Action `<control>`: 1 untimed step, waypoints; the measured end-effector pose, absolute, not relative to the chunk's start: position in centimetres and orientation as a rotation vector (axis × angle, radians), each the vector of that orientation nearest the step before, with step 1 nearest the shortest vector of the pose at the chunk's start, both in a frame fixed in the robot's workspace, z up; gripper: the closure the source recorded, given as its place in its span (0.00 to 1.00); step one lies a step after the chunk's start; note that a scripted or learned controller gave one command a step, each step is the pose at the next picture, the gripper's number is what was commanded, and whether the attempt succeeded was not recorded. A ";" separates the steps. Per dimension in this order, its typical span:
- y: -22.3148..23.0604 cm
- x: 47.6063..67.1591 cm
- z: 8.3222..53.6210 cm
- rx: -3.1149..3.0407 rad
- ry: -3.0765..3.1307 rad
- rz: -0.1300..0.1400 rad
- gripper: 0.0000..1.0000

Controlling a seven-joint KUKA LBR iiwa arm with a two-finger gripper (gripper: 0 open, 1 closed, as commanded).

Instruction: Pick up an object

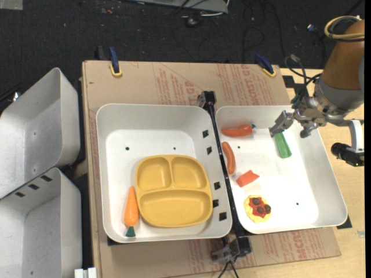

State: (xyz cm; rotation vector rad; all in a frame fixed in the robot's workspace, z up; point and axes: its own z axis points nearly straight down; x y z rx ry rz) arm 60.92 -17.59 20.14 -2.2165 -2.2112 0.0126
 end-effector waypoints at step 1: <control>-17.5 61.2 20.9 -2.221 -2.222 0.001 0.00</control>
